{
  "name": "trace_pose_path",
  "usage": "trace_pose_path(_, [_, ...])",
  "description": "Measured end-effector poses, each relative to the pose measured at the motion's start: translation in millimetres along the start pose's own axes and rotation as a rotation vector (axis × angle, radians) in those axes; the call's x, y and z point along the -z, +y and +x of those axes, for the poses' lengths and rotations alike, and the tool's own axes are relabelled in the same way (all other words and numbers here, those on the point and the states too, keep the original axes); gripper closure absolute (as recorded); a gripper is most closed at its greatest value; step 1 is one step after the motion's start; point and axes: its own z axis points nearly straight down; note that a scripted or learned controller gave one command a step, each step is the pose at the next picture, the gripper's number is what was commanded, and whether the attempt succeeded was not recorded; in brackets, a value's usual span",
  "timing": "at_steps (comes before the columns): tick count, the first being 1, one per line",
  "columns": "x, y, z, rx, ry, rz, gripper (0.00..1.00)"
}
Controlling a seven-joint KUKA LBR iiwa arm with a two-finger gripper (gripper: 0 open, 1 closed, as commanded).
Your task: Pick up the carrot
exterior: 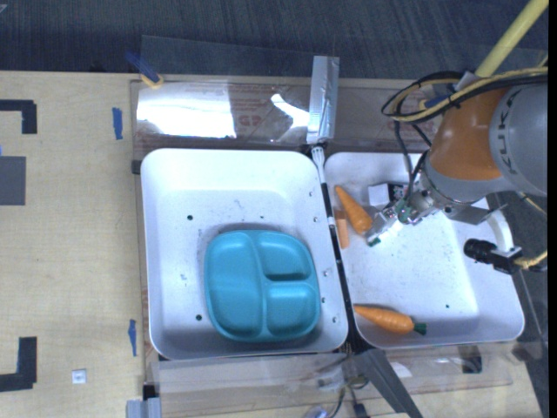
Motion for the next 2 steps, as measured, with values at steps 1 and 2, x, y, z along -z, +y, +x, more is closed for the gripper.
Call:
trace_pose_path(1, [84.5, 86.1, 43.7, -0.136, 0.007, 0.009, 1.00])
trace_pose_path(2, [82.5, 84.3, 42.4, -0.139, 0.007, 0.013, 0.00])
